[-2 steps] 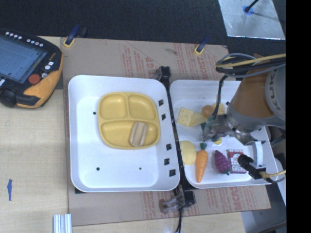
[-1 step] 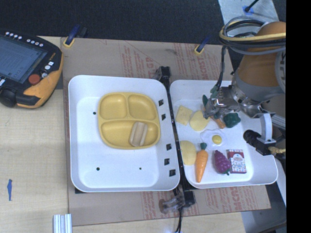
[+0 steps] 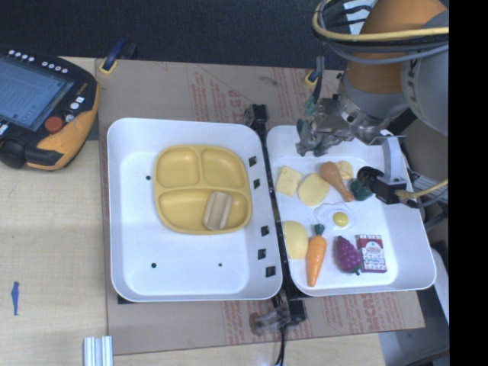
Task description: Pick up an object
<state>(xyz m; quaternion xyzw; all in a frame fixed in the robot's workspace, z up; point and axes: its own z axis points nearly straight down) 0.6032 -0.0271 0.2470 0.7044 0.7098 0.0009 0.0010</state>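
Several toys sit just below my tool (image 3: 314, 139) in the right bin (image 3: 412, 277); grip state unclear. I'd drop straight onto the drumstick (image 3: 334, 178), centring carefully.

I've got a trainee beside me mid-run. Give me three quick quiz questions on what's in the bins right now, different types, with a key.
1. True or false: the yellow tray sits in the left bin.
2. Which lies nearest the carrot? A) red box B) grapes C) drumstick
3. Fill in: the bread roll lies in the tray's ____ compartment.

Key: 1 true; 2 B; 3 lower (the largest, nearest the camera).
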